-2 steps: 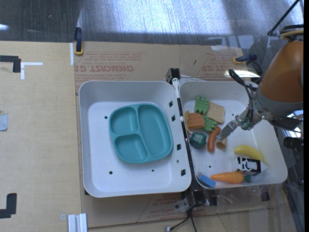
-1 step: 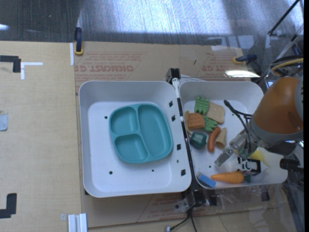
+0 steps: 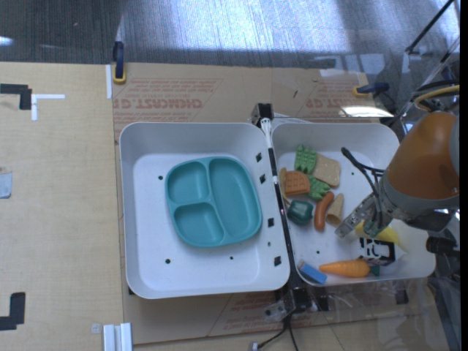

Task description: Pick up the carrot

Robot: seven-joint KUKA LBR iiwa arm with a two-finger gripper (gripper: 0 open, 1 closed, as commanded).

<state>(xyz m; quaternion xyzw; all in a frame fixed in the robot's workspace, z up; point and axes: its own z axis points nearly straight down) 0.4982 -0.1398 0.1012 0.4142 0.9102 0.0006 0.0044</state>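
Nearest, along the right bin's front wall: smooth orange tapered plastic carrot (image 3: 346,268), lying flat, green stub pointing right, blue block (image 3: 313,273) just beside its tip. Just behind, gripper (image 3: 358,221) slanting down over the bin floor, nothing between; fingers' state impossible to tell. Farther back, jumbled toy foods; left, teal divided plate (image 3: 212,200).

A blue-green plate (image 3: 213,202) with three parts sits in the left bin (image 3: 139,218). The right bin (image 3: 369,134) holds a red sausage (image 3: 323,210), a cracker (image 3: 326,170) and a waffle (image 3: 295,183).
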